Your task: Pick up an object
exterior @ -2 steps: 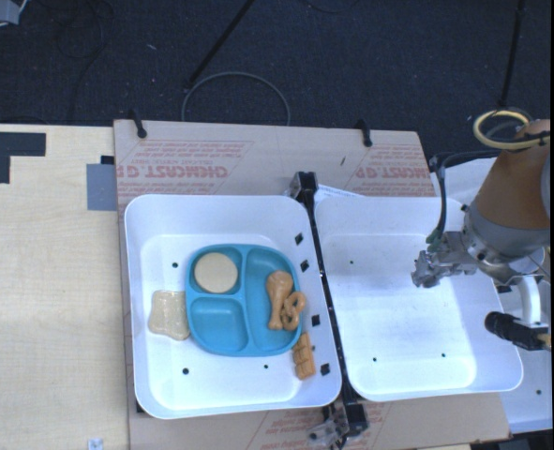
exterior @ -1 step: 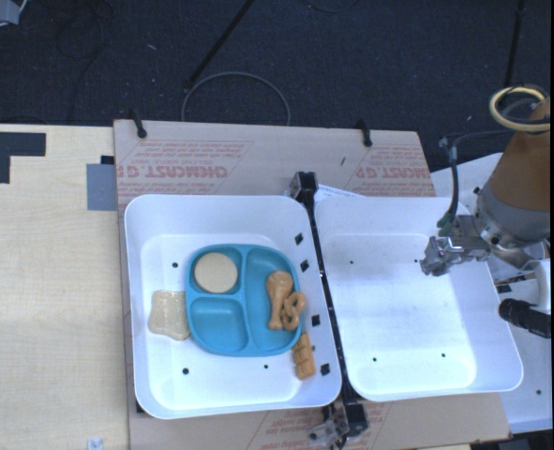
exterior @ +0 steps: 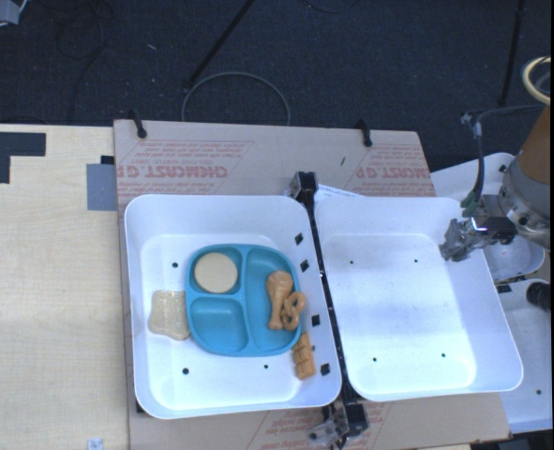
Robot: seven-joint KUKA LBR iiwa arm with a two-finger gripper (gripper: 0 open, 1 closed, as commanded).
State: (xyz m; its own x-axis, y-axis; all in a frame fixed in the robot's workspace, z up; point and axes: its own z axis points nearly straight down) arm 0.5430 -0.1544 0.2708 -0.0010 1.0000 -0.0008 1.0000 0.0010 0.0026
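Observation:
A blue divided tray (exterior: 222, 331) lies in the left bin (exterior: 150, 223). In its round compartment sits a pale round cracker (exterior: 215, 272). A tan pretzel-like piece (exterior: 284, 300) lies in the tray's right compartment. A beige bread slice (exterior: 170, 314) rests on the bin floor left of the tray. A small brown piece (exterior: 304, 356) lies by the tray's lower right corner. My gripper (exterior: 456, 243) hangs over the right rim of the right bin (exterior: 398, 382), far from all the objects, with nothing visible in it.
The arm (exterior: 534, 172) comes in at the far right edge. A black divider with clips (exterior: 316, 279) runs between the two bins. Cardboard (exterior: 258, 162) lies under the bins, and a light wooden bench top (exterior: 42, 298) extends to the left.

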